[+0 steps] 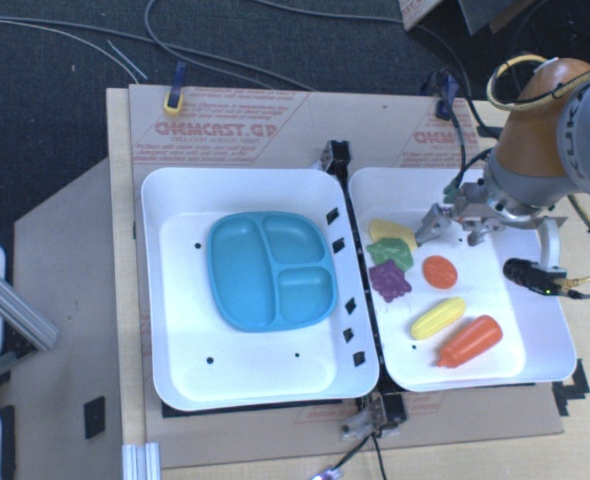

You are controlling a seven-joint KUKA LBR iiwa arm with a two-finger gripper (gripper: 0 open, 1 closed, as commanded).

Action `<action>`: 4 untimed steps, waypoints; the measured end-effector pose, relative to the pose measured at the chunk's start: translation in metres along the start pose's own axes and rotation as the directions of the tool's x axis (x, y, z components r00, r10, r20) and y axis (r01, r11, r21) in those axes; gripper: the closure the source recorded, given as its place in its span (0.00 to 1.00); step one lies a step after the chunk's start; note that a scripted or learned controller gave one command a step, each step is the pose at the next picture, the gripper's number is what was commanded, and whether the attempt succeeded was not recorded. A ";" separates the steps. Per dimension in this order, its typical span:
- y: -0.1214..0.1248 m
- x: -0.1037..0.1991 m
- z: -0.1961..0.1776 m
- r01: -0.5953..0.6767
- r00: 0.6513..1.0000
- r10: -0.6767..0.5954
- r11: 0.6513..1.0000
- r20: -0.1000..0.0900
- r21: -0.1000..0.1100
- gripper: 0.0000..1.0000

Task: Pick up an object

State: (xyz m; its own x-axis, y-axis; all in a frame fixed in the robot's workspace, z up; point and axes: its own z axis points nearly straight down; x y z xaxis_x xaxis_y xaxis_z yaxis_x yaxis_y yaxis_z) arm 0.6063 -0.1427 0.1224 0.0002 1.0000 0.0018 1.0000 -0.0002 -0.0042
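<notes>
The right bin holds several toy foods. A yellow piece lies at the left, with a green one and a purple one just below it. A round orange-red piece sits mid-bin. Nearer the front lie a yellow corn cob and an orange carrot. My gripper hangs over the back of this bin, just above and right of the yellow piece and above the round orange-red piece. Nothing visible is held in it.
The left bin holds a blue divided plate. A black divider with clips runs between the bins. The grey and orange arm reaches in from the right, with a black module over the right bin's edge.
</notes>
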 end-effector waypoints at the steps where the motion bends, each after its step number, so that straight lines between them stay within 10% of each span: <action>1: 0.001 0.000 -0.013 0.000 1.000 0.000 1.000 0.001 -0.005 1.00; 4: 0.008 0.044 -0.113 0.005 1.000 -0.005 1.000 -0.001 -0.003 1.00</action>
State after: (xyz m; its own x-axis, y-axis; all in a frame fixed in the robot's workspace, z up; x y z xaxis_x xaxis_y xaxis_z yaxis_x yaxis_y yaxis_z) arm 0.6147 -0.0985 0.2353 -0.0045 1.0000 0.0025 1.0000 0.0045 -0.0017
